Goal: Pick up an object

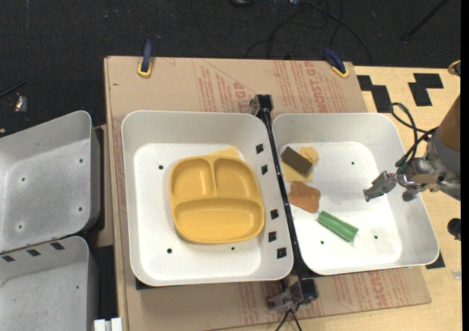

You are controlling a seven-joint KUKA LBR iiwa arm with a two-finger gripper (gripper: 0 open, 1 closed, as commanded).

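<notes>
Hovering over the right bin [381, 128] near its right wall, pincer [379, 187] grips nothing, finger state indiscernible; candidate green block [338, 225] lies apart toward the bin's front, loose for picking.

Red print on the cardboard sheet [308, 84]; upside down, illegible.
</notes>
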